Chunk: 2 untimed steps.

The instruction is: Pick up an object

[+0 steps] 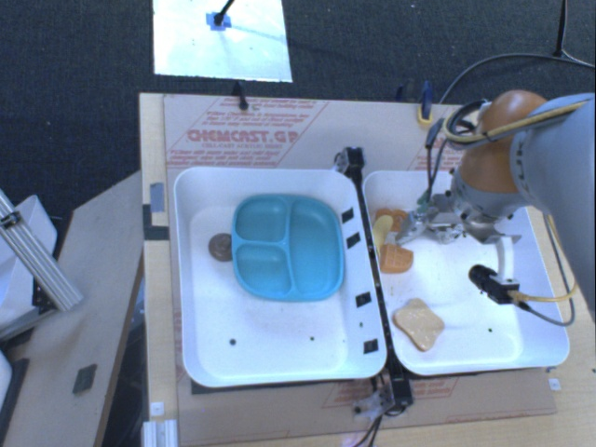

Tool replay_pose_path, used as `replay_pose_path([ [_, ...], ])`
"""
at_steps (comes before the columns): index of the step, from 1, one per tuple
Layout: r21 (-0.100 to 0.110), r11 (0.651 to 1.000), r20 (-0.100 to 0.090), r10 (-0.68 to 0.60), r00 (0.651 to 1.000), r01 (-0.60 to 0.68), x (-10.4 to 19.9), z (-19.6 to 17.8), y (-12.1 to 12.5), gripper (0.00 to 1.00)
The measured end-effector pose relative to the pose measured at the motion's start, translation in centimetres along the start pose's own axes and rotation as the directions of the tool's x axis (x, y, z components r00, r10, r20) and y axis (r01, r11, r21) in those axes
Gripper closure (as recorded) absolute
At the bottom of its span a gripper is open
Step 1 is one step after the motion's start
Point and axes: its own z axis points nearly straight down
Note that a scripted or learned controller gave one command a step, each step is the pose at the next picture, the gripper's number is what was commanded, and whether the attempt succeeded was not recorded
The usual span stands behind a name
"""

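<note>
In the right bin (521, 343), a small yellow piece (383, 223) and an orange piece (397, 260) lie close to the left wall. A tan, toast-like slice (419, 324) rests nearer the front. My gripper (413, 232) hangs low over the bin's left part, right beside the yellow and orange pieces, between the two. Its metal parts blur together, and nothing can be made out in its hold. The grey arm with its orange band (498, 142) reaches in from the right.
The left bin (200, 343) holds a blue divided plate (284, 247) and a small round brownish disc (221, 246) at its left. A black divider (365, 250) runs between the bins. A black plug and cable (494, 284) hang over the right bin.
</note>
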Motion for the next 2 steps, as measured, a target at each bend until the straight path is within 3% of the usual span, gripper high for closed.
replay_pose_path([
  [1, -0.004, 1.0, 0.001, 0.0, 1.0, 0.0, 0.0, -1.3, 0.1, 1.0],
  [2, -0.006, 1.0, 0.001, -0.003, 1.0, 0.003, -0.1, -5.9, 1.0, 1.0],
])
